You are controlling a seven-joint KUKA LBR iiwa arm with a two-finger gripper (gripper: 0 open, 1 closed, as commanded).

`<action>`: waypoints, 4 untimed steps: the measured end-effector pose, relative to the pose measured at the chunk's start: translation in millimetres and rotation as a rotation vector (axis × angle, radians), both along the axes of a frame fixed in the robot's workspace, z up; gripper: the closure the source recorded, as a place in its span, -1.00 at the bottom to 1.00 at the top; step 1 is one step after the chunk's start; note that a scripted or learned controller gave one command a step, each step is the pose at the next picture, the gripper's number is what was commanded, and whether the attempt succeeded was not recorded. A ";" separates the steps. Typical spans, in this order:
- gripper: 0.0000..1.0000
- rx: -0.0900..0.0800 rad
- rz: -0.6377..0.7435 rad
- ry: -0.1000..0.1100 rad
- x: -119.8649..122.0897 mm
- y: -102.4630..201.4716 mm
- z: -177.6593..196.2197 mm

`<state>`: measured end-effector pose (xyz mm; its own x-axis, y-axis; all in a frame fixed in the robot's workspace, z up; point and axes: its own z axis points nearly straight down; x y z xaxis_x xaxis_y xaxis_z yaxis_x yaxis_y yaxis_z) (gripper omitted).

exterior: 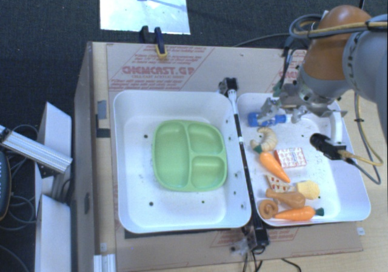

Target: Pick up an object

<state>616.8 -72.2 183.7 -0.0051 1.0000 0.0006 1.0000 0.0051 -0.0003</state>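
A grey robot arm with an orange band reaches in from the right, its gripper (280, 109) low over the far end of the right bin (351, 189), just beside a small blue object (268, 120). Toy food lies scattered below it: a pale croissant (266, 138), an orange carrot (274, 168), a red-and-white checked box (291, 157), a yellow piece (308, 189) and a second carrot (297, 213) near the front rim. The left bin (130, 143) holds a green divided plate (189, 155).
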 end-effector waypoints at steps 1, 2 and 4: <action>-1.00 -0.001 -0.003 -0.002 -35.0 -21.3 -99.1; -1.00 -0.001 -0.004 -0.001 -71.6 -10.5 -99.6; 1.00 0.000 -0.001 -0.003 -14.2 -20.2 -88.6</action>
<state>602.7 -92.4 95.2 -0.0043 1.0000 0.0002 1.0000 0.0043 0.0029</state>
